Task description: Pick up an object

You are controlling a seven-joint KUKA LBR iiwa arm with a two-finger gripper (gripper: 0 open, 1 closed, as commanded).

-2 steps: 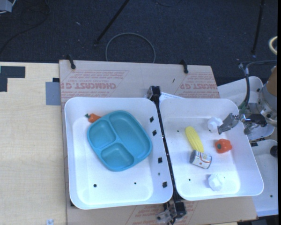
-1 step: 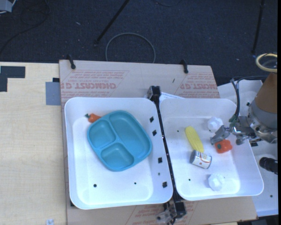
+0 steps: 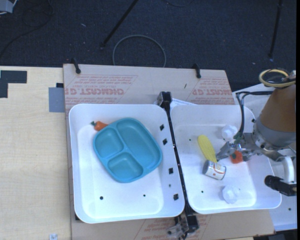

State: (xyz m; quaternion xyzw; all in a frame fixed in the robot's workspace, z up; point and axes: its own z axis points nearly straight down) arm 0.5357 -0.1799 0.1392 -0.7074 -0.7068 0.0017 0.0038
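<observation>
My gripper point(image 3: 224, 152) reaches into the right bin point(image 3: 190, 124) from the right, low over its middle. Its tip is just right of a yellow corn-like piece point(image 3: 206, 147) and above a small silver can with a red mark point(image 3: 214, 170). A small orange-red object point(image 3: 236, 157) lies right beside the gripper, under its lower side; I cannot tell if it touches. One white lump point(image 3: 227, 132) sits toward the bin's far right, another white lump point(image 3: 229, 194) near the front right corner.
The left bin point(image 3: 85, 194) holds a blue divided plate point(image 3: 127, 149) and a small orange carrot-like piece point(image 3: 98, 125) at its far left corner. A black divider point(image 3: 173, 159) separates the bins. The arm's grey and orange body point(image 3: 280, 119) stands over the right bin's right rim.
</observation>
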